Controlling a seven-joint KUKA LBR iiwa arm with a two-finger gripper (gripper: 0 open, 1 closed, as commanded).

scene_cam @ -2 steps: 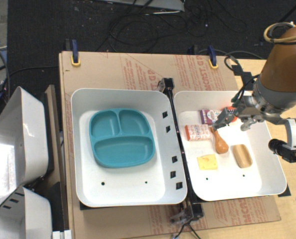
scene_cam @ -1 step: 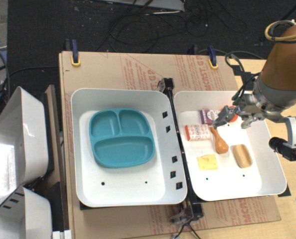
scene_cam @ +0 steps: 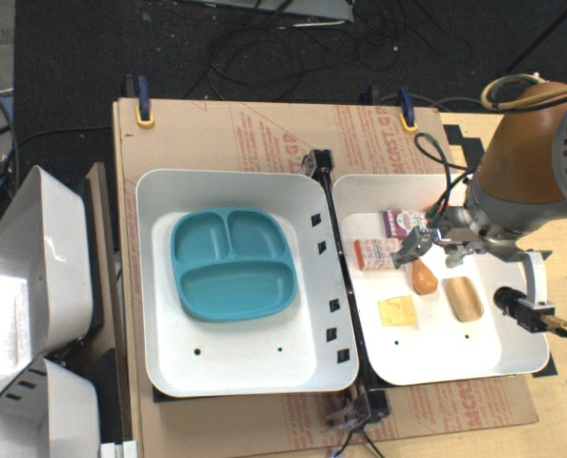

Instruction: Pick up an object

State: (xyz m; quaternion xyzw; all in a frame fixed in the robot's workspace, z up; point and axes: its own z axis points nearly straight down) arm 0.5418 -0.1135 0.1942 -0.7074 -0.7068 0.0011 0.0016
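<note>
Grey metal claw [scene_cam: 419, 246] hangs low in the right white bin [scene_cam: 522, 356], fingers spread and holding nothing, just above a small orange egg-shaped object [scene_cam: 424, 277]. Close around sit a red-and-white packet [scene_cam: 374, 253], a purple carton [scene_cam: 400, 222], a yellow square block [scene_cam: 397, 311] and a tan bread roll [scene_cam: 464, 298]. Well apart, a teal divided plastic plate [scene_cam: 233, 263] lies in the left white bin [scene_cam: 169, 351].

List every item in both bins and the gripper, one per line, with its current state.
Teal divided plate: flat in the left bin, nothing on it.
Purple packet: lying in the right bin, beside the gripper.
Red-and-white packet: lying flat, untouched.
Orange piece: lying just below the gripper.
Bread roll: lying flat, free.
Yellow slice: lying flat, free.
Gripper: low over the right bin; hold unclear.
</note>
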